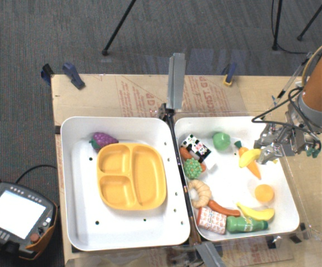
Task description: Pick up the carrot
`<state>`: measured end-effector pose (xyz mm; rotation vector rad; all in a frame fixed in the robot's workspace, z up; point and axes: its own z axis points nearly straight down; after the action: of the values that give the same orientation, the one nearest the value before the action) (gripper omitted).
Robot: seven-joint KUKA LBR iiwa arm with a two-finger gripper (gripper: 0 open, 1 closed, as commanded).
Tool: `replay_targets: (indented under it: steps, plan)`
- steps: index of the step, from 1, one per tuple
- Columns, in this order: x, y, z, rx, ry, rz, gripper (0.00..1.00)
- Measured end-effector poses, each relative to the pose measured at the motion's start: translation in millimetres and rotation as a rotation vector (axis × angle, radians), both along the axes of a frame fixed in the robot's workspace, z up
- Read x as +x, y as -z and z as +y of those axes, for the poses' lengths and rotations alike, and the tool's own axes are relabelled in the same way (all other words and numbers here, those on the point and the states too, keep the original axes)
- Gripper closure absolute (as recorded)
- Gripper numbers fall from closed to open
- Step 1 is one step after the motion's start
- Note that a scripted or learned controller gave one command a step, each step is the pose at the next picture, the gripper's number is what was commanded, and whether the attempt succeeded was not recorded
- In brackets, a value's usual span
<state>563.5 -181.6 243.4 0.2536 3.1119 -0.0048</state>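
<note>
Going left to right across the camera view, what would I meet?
Handheld screen → purple grapes → yellow divided plate → green ball → carrot → gripper.

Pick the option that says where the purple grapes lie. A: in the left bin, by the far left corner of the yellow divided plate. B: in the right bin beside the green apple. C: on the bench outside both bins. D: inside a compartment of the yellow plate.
A: the purple grapes lie on the floor of the left bin, against the far left corner of the yellow divided plate, in none of its compartments.
</note>
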Motion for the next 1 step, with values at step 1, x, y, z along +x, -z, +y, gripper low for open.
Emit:
replay_targets:
  steps: [1]
  plan:
    - [-89.3,119.0,59.1,0.007,-0.335,0.026,1.00]
